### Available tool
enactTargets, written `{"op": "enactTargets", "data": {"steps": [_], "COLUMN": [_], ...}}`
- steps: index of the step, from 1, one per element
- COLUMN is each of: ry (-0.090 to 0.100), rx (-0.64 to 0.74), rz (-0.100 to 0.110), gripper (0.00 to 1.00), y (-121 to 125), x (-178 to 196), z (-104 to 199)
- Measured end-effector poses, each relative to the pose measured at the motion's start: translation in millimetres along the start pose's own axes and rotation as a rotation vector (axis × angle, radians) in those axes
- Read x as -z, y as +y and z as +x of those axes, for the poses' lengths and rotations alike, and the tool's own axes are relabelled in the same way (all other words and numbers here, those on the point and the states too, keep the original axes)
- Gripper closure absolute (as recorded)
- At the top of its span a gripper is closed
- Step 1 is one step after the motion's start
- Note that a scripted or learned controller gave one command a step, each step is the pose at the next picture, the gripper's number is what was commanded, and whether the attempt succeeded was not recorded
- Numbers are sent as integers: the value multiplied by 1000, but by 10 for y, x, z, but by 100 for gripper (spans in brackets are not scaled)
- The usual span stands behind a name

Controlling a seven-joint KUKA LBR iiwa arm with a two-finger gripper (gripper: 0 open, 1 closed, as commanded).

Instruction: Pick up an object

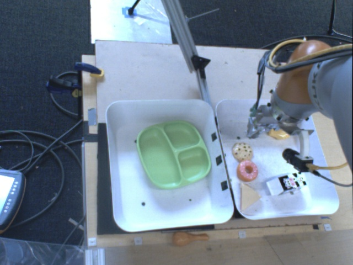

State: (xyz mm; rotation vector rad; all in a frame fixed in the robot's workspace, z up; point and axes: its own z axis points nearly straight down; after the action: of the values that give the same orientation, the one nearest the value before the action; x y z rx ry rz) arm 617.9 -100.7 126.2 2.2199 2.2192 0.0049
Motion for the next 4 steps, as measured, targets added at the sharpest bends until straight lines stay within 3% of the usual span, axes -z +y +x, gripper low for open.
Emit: {"op": "enactTargets", "data": {"steps": [2, 3, 4], "ry": [-2, -2, 2], "rx": [7, 7, 11], "rz": [-6, 1, 3], "gripper": [100, 100, 100], "y": [60, 69, 1], "x": [1308, 1296, 1341], "z": [-5, -5, 565]}}
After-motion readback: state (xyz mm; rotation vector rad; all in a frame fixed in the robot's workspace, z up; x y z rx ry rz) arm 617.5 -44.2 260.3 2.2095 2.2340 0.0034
